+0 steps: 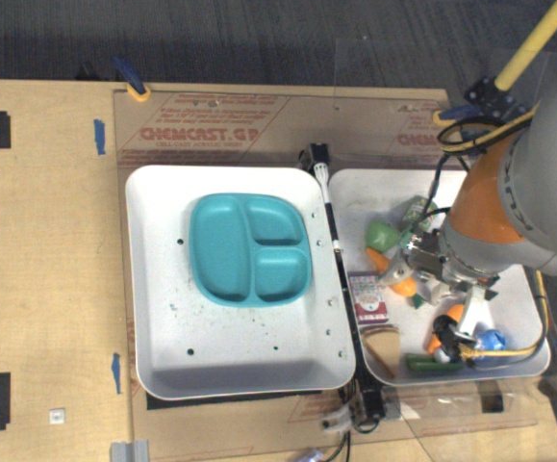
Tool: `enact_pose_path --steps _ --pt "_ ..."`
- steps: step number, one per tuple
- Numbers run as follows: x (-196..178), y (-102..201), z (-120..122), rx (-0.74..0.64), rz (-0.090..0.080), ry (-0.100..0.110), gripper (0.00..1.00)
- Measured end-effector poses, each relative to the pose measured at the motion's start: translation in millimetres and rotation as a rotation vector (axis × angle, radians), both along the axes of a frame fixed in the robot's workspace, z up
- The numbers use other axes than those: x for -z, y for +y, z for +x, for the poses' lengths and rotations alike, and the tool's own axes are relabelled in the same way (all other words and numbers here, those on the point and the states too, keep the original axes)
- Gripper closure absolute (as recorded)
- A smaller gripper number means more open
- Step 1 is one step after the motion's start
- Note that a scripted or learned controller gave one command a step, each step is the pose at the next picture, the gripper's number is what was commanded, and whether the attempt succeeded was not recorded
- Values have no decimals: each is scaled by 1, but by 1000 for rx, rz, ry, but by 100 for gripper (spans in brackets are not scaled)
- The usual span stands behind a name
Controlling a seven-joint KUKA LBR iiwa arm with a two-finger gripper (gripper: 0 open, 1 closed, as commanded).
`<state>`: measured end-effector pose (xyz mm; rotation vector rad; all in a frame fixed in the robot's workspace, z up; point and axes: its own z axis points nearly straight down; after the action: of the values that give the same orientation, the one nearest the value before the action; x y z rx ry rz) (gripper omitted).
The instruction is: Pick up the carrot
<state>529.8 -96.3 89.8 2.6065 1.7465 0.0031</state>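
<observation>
The carrot [403, 283] is an orange piece lying in the right bin [355, 192], left of the bin's middle. My gripper [420, 260] hangs low over the bin, just above and to the right of the carrot, and its metal body covers part of the carrot. I cannot make out whether it touches the carrot. The grey arm with its orange band [482, 210] reaches in from the right and hides the bin's right half.
A green toy [385, 233] and a small orange bit [379, 256] lie left of the gripper. A maroon card [367, 296], a brown piece [381, 341], a dark green stick [432, 362] and a blue item [490, 340] crowd the bin's front. The left bin [153, 296] holds a teal divided plate [251, 248].
</observation>
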Motion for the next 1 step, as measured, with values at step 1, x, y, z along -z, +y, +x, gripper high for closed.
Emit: enact_pose_path --steps 1 --pt "-11 1 3 -4 -2 -6 100"
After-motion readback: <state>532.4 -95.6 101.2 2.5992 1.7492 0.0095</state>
